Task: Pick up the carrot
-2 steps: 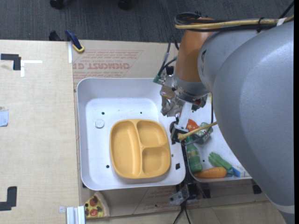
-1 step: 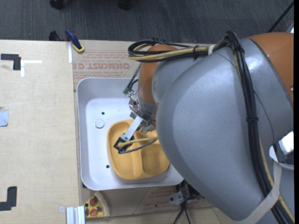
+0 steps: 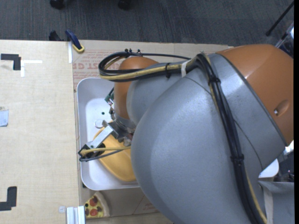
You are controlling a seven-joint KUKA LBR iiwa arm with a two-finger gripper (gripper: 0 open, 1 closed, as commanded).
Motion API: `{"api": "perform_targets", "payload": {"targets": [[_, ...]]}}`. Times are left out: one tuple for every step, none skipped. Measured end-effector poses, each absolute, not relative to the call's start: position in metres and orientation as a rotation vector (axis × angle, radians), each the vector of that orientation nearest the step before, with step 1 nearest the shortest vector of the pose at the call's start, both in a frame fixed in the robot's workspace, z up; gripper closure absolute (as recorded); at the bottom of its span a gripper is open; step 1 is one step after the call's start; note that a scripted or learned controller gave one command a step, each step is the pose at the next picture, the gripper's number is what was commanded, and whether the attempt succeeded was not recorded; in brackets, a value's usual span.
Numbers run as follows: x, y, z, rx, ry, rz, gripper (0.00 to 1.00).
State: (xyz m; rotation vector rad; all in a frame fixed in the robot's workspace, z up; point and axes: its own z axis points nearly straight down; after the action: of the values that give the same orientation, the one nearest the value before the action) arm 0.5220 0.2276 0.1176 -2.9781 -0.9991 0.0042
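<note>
The grey arm with its orange band covers most of the view and reaches down into the white bin. My gripper sits low over the middle of this bin, largely hidden under the wrist. A yellow-orange rounded thing lies on the bin floor just below the gripper, partly under the arm. I cannot tell whether it is the carrot. A small pale piece lies just left of the gripper. A bit of green peeks out beside the wrist.
The arm hides the bin's right part and the second bin. A toy pizza slice lies on the cardboard below the bin. A blue and yellow tool rests at the bench's far edge. Bare wooden bench spreads to the left.
</note>
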Motion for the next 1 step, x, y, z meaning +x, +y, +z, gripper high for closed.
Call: {"api": "perform_targets", "payload": {"targets": [[0.4858,0.2044,0.1944,-3.064,-0.702,0.003,1.00]]}}
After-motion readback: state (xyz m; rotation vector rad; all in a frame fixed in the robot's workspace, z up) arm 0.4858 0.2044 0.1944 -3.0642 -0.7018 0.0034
